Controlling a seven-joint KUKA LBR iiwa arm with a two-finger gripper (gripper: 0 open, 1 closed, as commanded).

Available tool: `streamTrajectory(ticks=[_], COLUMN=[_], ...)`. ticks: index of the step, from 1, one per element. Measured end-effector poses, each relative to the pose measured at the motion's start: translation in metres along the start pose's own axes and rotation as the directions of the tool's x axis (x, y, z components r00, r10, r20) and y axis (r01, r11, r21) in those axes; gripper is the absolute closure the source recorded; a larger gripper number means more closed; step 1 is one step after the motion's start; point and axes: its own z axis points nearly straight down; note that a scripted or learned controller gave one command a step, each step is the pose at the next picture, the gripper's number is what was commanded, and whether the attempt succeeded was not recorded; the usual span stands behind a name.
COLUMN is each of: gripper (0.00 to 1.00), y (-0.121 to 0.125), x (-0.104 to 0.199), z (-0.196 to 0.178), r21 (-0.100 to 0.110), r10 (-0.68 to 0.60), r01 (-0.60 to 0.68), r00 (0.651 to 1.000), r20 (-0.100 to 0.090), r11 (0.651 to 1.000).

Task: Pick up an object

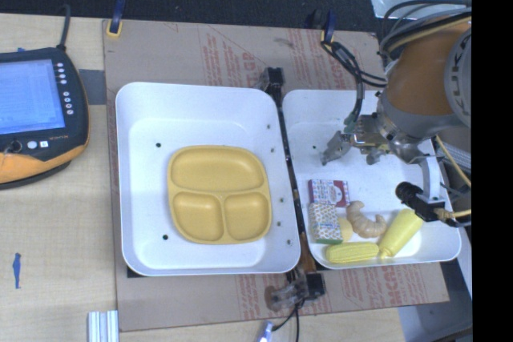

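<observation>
Camera view looks down on the grey arm with its orange band, whose gripper (346,145) hangs over the upper part of the right bin (309,112) with its metal fingers (336,148) spread apart and nothing between them. Well away on the far side of the jaws, the left bin (136,172) holds a pale yellow tray (218,193) with three compartments, one wide one at the top and two smaller ones beneath. Below the jaws, clustered along the right bin's lower edge, lie the loose things: a yellow ear of corn (352,254), a second yellow corn-like piece (399,233) tilted up toward the arm, a patterned small packet (325,222), a red-and-white small box (329,191) nearest under the jaws, and a beige curled shrimp-like piece (366,222) between packet and tilted corn.
</observation>
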Motion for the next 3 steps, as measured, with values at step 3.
streamTrajectory(ticks=[3], gripper=[0.00], y=[0.079], x=[-0.027], z=[-0.015], r21=[-0.004], r10=[0.005], r01=[-0.005], r00=[1.000], r20=[-0.001], r11=[1.000])
